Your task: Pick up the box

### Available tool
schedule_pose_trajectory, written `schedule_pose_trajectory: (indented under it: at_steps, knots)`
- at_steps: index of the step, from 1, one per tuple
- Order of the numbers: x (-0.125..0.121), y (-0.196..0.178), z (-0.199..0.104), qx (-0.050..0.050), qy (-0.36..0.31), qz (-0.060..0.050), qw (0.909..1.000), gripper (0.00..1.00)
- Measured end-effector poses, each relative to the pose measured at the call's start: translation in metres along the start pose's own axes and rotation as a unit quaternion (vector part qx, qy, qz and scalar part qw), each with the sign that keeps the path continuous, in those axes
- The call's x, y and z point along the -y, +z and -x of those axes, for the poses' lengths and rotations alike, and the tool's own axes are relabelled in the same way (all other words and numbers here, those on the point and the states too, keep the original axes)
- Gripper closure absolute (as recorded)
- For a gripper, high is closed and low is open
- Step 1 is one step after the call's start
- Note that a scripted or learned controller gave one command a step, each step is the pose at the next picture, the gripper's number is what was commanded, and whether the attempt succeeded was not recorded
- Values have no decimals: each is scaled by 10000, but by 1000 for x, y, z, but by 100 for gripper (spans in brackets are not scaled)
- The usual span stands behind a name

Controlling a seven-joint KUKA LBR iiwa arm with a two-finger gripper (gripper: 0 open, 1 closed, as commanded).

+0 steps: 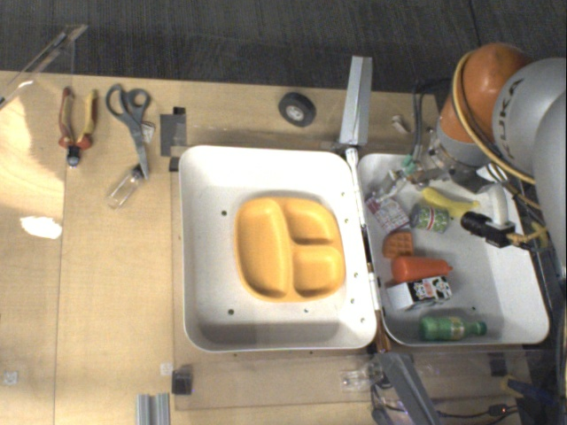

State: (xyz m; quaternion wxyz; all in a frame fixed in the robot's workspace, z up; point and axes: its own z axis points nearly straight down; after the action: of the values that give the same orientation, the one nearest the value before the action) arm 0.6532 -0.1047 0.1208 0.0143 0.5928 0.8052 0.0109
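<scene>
The box (431,289) is a small white carton with black and red print. It lies on its side in the right bin (514,312), near the front left, just below a red-orange carrot-shaped item (421,267). My gripper (410,173) hangs over the far left corner of that bin, well behind the box and apart from it, above a printed packet (384,209). The grey arm with its orange band (483,82) comes in from the upper right.
Beside the box the right bin holds a green can (431,219), a yellow banana-like piece (450,199), an orange lump (398,243) and a green bottle (452,328). In the left bin (204,264) sits a yellow divided plate (290,246). Scissors (135,122), pliers (75,122) and a tape roll (297,108) lie on the bench.
</scene>
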Motion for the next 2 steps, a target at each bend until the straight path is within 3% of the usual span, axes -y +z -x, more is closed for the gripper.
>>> schedule_pose_trajectory:
  at_steps: [1,2]
  knots:
    - [31,31,-13,-26,217,-117,9997,0]
    - [28,18,-12,-2,202,-73,9998,100]
